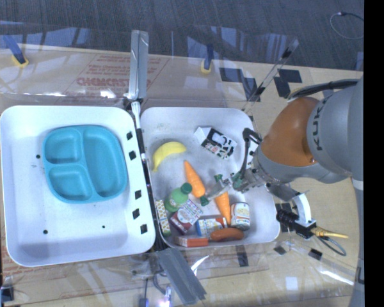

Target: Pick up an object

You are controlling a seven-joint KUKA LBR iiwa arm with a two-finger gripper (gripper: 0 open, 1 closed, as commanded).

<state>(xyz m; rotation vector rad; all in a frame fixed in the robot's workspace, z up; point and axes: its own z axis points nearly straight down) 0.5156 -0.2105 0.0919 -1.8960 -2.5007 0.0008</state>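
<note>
Your grey KUKA arm (326, 133), orange band above the wrist, reaches in from the right over the right-hand white bin (179, 117) on the counter (70, 75). Its pincer (225, 185) hangs low at the bin's right-centre, just beside the upper end of a small carrot (223, 204); you cannot tell from this slant whether it is apart or together, and nothing can be made out in its grip.

The things to pick from all lie in that right bin. A yellow banana (168, 152) rests near the bin's left wall, towards the back. A black-and-white printed carton (215, 141) sits at the back, tilted. A longer carrot (194, 179) lies slantwise at the middle, its tip pointing to the banana. Below it a green bottle (177, 197) leans against the left wall, touching a cluster of small packets (191, 213). A small jar with a red-and-white label (240, 215) stands just right of the small carrot. Along the front wall lie a red box (191, 241) and a brown sausage-like piece (226, 234), side by side.

In the left white bin (19, 190) a turquoise divided plate (85, 162) sits upper-centre, well apart from your arm.
</note>
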